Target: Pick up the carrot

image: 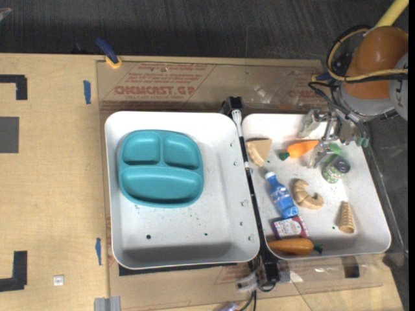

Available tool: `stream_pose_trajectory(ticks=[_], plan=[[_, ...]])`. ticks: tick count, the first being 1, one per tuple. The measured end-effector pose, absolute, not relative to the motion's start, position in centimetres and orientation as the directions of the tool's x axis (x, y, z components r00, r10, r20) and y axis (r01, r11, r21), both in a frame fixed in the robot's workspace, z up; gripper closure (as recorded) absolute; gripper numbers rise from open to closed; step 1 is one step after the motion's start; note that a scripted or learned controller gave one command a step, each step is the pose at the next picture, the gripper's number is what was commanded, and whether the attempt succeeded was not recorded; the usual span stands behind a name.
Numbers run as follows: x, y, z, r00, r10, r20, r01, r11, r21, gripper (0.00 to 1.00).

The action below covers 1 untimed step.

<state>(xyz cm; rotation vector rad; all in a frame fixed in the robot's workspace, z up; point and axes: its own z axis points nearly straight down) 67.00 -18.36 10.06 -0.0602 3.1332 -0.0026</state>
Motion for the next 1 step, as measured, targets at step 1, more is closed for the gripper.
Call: stream_pose_trajectory(ticks=[1], plan=[[66.57, -17.95, 8.89, -0.952, 0.305, 0.013, 0.305, 0.952, 0.001, 0.00]])
